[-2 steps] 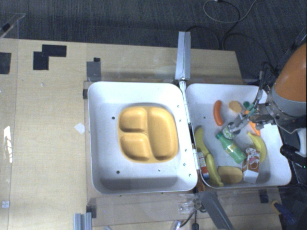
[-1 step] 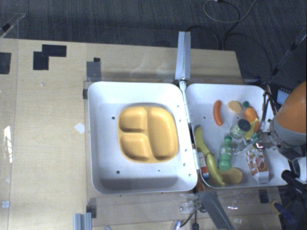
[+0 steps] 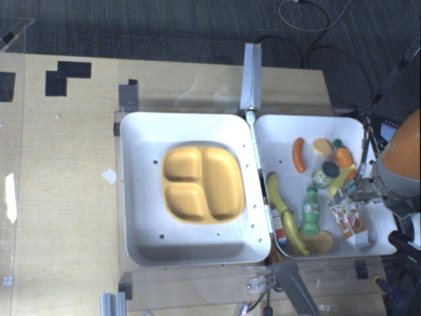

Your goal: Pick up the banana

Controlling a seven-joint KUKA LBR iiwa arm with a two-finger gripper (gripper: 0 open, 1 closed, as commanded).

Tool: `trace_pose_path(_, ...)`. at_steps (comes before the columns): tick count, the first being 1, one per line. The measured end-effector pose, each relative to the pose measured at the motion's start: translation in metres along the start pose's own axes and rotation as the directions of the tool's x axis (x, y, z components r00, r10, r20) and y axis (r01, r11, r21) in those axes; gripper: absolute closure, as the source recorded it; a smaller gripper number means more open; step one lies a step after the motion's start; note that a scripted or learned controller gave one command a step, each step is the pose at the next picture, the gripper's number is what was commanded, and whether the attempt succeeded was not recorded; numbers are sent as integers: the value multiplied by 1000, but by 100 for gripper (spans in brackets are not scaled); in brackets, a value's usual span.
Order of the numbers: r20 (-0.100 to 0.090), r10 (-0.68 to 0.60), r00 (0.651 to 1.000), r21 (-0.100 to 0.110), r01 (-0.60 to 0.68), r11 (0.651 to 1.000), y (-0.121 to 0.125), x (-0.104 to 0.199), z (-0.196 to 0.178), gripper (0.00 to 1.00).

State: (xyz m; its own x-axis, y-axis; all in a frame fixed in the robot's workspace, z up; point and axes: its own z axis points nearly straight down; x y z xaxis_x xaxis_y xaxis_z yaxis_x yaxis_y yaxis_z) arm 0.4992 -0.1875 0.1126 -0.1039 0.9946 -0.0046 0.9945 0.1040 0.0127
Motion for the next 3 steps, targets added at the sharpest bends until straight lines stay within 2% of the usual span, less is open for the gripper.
trace_pose_path(1, 0, 0, 1000, 0, 0, 1000, 0, 0, 0, 0)
trace_pose_path(2, -1, 39, 999, 7, -39, 999, -12, -18, -69, 0)
trace_pose_path(3, 1, 13, 1000, -1, -13, 1000, 59, -2, 24, 0)
